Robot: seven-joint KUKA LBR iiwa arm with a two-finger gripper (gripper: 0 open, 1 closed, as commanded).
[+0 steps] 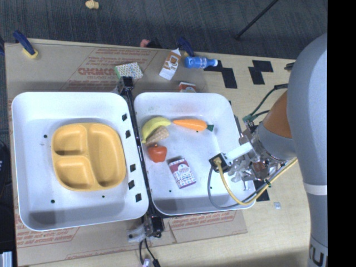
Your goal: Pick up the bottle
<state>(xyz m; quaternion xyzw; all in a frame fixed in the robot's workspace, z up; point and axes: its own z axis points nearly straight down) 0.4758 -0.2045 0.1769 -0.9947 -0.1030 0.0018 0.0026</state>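
Bottle (200,63), blue with a clear neck, lay on its side on the table (261,216) beyond the far rim of the right bin (222,102), outside both bins and next to a small carton (170,64). Lying flat there, it probably offered its round body across a top-down approach, though its neck pointed toward the right. Inside the right bin sat a banana (151,128), a carrot (192,125), a red piece (157,153) and a small box (182,172), none of them wanted. A yellow divided tray (89,154) filled the middle of the left bin (28,204). The gripper (245,168) hung over the right bin's near right corner, well apart from the bottle, amid looping yellow cable. Nothing was seen in it, and whether it was spread or closed I could not tell from this angle.
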